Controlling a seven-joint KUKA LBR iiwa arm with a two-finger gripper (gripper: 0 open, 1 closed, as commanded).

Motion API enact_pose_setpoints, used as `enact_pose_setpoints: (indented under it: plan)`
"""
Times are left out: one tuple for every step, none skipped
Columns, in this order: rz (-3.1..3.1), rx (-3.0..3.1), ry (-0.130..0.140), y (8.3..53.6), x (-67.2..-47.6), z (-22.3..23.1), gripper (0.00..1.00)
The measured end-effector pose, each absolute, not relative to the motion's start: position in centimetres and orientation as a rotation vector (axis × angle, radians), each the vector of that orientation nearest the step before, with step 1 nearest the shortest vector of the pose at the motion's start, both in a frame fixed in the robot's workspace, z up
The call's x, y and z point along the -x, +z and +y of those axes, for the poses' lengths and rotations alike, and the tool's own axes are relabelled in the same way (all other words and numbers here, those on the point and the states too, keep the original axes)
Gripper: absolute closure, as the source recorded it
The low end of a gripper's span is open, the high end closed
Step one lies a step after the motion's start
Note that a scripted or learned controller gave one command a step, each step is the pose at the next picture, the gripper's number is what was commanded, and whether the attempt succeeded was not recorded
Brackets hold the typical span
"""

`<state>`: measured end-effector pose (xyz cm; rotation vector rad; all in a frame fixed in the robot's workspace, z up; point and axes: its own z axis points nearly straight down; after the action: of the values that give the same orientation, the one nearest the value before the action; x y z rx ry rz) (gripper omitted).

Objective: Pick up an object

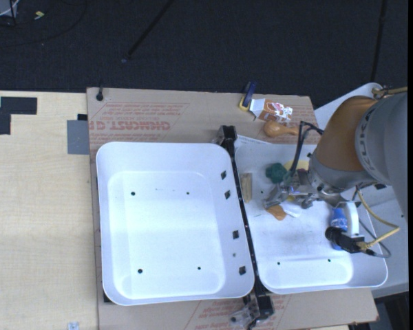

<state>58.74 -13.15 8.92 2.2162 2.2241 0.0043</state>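
My gripper (282, 195) is low inside the right bin (310, 267), near its left half, with the grey arm and its orange band (344, 139) coming in from the right. A green object (275, 171) lies just above the gripper. A small orange piece (277, 213) sits just below it, beside a white scrap (293, 211). A tan block (246, 185) rests near the bin's left wall. The gripper hangs over these things, and I see none of them held.
The left bin (165, 218) stands beside the right one, with a black clamp strip (237, 205) between them. Behind the right bin, on the cardboard, lie a brown object (278, 128), a red-and-white packet (274, 108) and a blue-yellow clip (248, 96). A blue part and cables (341, 222) hang off the wrist.
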Motion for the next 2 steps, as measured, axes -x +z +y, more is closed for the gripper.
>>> enact_pose_setpoints:
  plan:
    - [2.218, -2.218, 0.007, 10.2, -58.8, -13.5, 1.0]
    - [2.22, -2.226, -0.001, 8.8, -53.6, -15.5, 1.0]
